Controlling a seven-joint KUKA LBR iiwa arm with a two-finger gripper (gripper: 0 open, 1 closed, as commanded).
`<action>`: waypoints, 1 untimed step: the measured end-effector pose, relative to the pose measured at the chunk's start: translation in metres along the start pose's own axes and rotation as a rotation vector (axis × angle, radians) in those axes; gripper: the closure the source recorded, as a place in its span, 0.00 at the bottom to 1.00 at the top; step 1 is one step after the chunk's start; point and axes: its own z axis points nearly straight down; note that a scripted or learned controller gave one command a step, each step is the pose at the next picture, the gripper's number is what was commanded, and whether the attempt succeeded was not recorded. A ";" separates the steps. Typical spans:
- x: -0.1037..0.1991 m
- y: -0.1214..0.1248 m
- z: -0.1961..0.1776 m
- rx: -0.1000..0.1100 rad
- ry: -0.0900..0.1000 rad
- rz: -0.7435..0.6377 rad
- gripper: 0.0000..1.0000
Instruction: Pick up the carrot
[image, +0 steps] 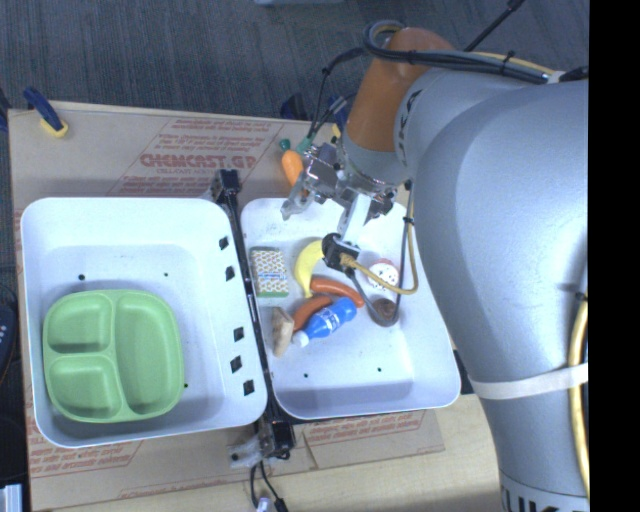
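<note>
Carrot (290, 166) lay on the right bin's (430, 385) far rim; we should centre the gripper (322, 205) above it. We couldn't tell its opening.

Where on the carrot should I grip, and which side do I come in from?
Probably the orange body of the carrot, just below its green top. It lies past the far rim of the right bin, running roughly away from the camera, so bring the tool down from above and close across its narrow width.
</note>
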 end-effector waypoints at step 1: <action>0.000 -0.001 -0.009 0.006 -0.003 -0.007 1.00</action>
